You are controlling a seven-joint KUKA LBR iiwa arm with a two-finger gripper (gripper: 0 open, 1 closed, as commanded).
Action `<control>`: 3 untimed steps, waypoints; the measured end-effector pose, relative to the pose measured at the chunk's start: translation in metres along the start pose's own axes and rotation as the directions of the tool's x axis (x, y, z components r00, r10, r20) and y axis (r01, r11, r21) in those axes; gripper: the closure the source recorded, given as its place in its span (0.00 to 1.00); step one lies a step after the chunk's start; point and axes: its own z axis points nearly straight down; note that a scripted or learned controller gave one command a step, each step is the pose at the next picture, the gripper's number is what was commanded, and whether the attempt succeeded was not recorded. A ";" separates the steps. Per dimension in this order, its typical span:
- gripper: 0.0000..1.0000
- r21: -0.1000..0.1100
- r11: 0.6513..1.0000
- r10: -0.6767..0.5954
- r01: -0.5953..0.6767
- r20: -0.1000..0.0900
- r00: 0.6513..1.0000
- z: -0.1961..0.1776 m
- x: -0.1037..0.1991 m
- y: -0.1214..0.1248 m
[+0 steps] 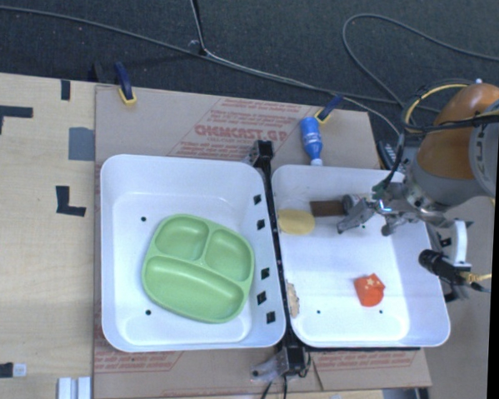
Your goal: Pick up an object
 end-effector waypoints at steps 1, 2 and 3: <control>0.00 0.000 1.000 0.001 -0.001 0.000 1.000 0.048 -0.006 -0.007; 0.00 -0.006 1.000 0.000 0.000 0.002 1.000 0.083 -0.005 -0.006; 1.00 -0.010 1.000 0.000 0.000 0.004 1.000 0.070 -0.006 -0.005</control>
